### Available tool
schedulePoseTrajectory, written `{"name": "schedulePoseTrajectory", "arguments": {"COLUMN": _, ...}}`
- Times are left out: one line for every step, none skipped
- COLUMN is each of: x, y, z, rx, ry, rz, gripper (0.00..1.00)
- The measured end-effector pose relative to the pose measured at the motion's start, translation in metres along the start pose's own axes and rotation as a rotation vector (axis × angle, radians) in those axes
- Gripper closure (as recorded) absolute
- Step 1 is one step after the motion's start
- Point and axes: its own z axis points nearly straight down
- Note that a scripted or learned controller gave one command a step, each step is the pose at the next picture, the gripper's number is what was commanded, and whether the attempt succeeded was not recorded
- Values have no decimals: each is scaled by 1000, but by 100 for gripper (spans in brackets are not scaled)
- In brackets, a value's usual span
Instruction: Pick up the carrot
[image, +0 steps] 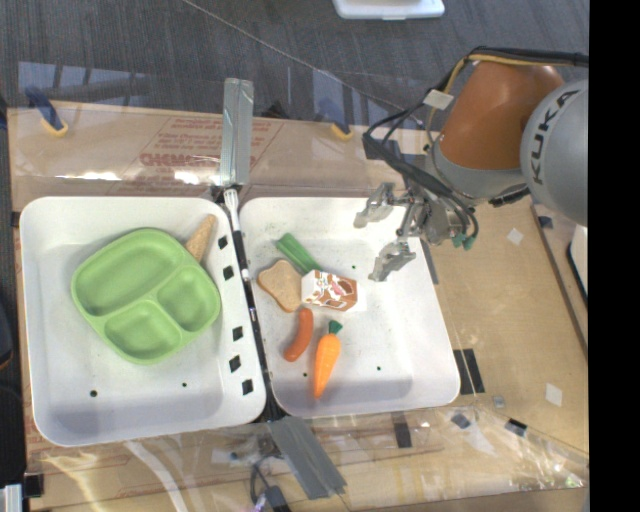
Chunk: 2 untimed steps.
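Note:
An orange carrot with a green top lies in the right bin, near its front middle, pointing toward the front edge. My gripper hangs over the back right part of that bin, well behind and to the right of the carrot. Its two fingers stand apart with nothing between them.
Beside the carrot lie a red sausage, a slice of toast, a small carton and a green strip. The left bin holds a green divided plate and a tan wedge.

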Motion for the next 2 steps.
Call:
{"name": "schedulePoseTrajectory", "arguments": {"x": 25, "y": 57, "z": 119, "rx": -2, "ry": -1, "rz": -182, "gripper": 0}}
{"name": "schedulePoseTrajectory", "arguments": {"x": 23, "y": 59, "z": 108, "rx": -1, "ry": -4, "rz": -190, "gripper": 100}}
